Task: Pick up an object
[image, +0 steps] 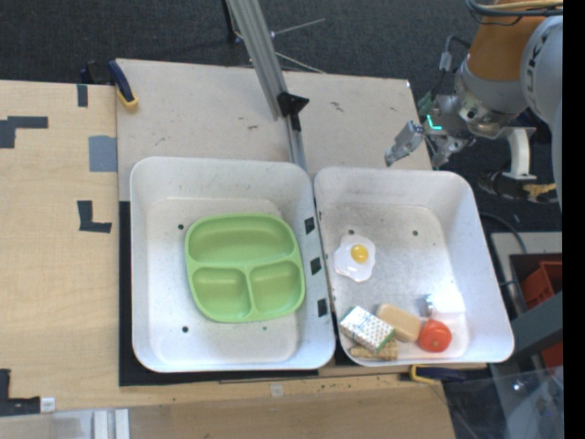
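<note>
My gripper (pixel 420 149) hangs over the far rim of the right bin (pixel 475 236), open, with nothing between its fingers. Well below it in that bin lies a toy fried egg (pixel 355 257). At the bin's near edge sit a green and white box (pixel 367 329), a tan block (pixel 399 322) and a red tomato (pixel 435 337), close together. A small silver and white piece (pixel 430 302) lies just above the tomato. All of these are well apart from the gripper.
The left bin (pixel 146 245) holds a green divided plate (pixel 245 266). A slanted metal pole (pixel 265 53) runs down to the gap between the bins. A yellow and blue clamp (pixel 122 84) sits at the board's far left corner.
</note>
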